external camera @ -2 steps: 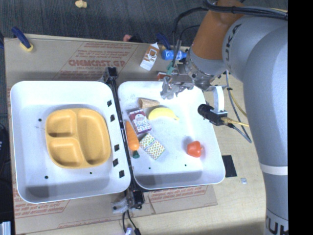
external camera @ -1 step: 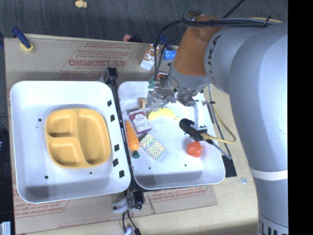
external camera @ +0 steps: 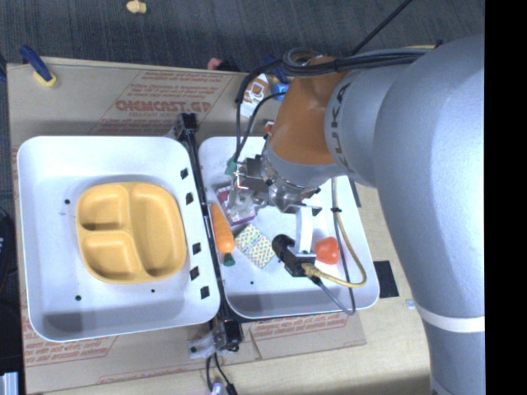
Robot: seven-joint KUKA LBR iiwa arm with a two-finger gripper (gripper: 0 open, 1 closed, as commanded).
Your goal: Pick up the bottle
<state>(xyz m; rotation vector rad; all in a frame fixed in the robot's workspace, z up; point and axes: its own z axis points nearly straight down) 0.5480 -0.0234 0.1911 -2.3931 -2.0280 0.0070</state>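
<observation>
My gripper (external camera: 240, 189) hangs low over the upper left part of the right bin (external camera: 272, 301), with the arm's wrist covering much of it. Just below it lies a small dark purple and white thing (external camera: 239, 214), partly hidden by the gripper; it may be the bottle, but I cannot make out its shape. Whether anything sits inside the gripper is hidden.
An orange carrot (external camera: 222, 230) lies along the right bin's left wall, a patterned packet (external camera: 254, 246) beside it, and a red-orange ball (external camera: 328, 250) to the right. The left bin (external camera: 41, 220) holds a yellow divided plate (external camera: 130, 230).
</observation>
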